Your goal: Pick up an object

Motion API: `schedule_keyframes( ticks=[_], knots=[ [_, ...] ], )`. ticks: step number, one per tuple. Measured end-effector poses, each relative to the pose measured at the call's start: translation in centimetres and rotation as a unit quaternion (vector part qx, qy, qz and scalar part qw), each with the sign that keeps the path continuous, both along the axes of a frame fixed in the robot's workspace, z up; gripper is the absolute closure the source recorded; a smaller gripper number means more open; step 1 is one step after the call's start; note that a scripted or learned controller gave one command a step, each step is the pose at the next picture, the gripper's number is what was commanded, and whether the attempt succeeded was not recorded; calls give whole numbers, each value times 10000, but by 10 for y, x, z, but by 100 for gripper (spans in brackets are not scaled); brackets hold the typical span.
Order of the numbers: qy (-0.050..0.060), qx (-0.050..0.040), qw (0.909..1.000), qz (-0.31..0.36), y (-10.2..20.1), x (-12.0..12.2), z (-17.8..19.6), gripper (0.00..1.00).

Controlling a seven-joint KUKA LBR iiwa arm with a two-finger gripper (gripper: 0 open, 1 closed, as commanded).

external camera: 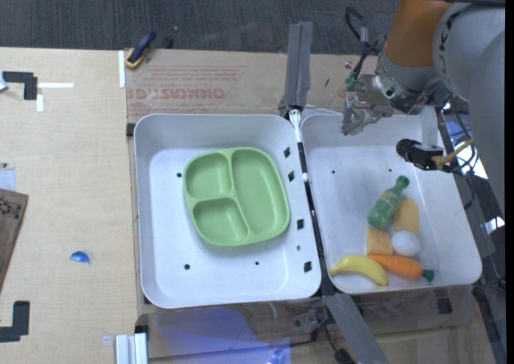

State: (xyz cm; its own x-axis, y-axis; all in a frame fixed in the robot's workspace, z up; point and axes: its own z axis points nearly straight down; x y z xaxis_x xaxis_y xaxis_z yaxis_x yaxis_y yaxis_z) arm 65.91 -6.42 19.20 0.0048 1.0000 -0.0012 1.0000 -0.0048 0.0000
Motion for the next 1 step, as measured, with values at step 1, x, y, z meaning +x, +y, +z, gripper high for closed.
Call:
schedule_keyframes(
  ticks=[1],
  knots=[
    [1,-4,9998,185,-48,0,50,100]
  ],
)
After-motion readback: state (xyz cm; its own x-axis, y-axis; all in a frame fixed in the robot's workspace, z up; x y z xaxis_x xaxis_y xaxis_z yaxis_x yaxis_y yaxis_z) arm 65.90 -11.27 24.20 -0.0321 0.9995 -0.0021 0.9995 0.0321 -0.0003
